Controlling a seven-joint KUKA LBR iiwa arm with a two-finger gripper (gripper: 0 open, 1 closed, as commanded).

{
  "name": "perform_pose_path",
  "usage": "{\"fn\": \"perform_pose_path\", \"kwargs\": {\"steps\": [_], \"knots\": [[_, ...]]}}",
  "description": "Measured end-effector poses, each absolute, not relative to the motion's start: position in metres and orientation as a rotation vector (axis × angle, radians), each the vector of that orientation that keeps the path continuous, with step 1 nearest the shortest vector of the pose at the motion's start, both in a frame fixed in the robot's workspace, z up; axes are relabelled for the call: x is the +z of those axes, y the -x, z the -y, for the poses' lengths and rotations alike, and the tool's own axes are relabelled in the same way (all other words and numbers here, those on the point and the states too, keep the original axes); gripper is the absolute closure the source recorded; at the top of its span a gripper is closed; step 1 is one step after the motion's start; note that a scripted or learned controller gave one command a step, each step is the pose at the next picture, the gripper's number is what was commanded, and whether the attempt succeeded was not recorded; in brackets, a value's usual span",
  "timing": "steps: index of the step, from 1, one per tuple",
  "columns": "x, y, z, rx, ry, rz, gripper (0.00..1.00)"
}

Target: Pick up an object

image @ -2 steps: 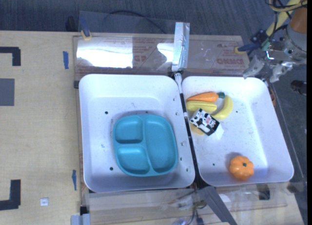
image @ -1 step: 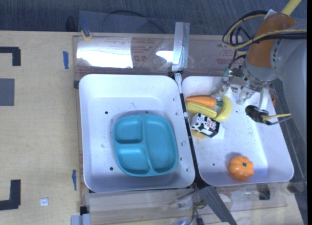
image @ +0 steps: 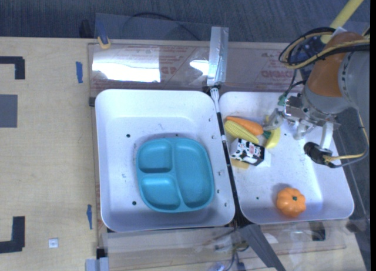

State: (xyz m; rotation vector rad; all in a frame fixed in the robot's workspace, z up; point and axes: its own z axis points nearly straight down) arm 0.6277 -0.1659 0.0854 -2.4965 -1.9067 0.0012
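Poised over the right bin [image: 329, 205], at its far side: grey arm's gripper [image: 282, 124], finger opening impossible to tell. Just left of it, a clustered yellow-orange corn cob [image: 244, 127], banana [image: 272, 139] and black-and-white box [image: 247, 152]. Near edge: small orange pumpkin [image: 291, 200]. In left bin [image: 111, 117]: blue divided tray [image: 174, 173].

No lettering in the view resolves into readable words. Faint reddish print [image: 179, 58] runs across the clear sheet [image: 153, 64] behind the left bin; a similar reddish line [image: 276, 70] stands on the panel behind the right bin. Both are too small and blurred to read. The small black-and-white box [image: 247, 152] in the right bin carries coloured markings, also unreadable. No numbers or brand marks can be read.
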Motion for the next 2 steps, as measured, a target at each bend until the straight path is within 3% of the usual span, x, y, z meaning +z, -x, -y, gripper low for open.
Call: {"fn": "perform_pose_path", "kwargs": {"steps": [1,2], "knots": [[0.098,-0.63,0.165,-0.006,2.499,1.911,1.0],[0.198,-0.627,0.133,-0.01,2.532,1.87,1.0]]}}
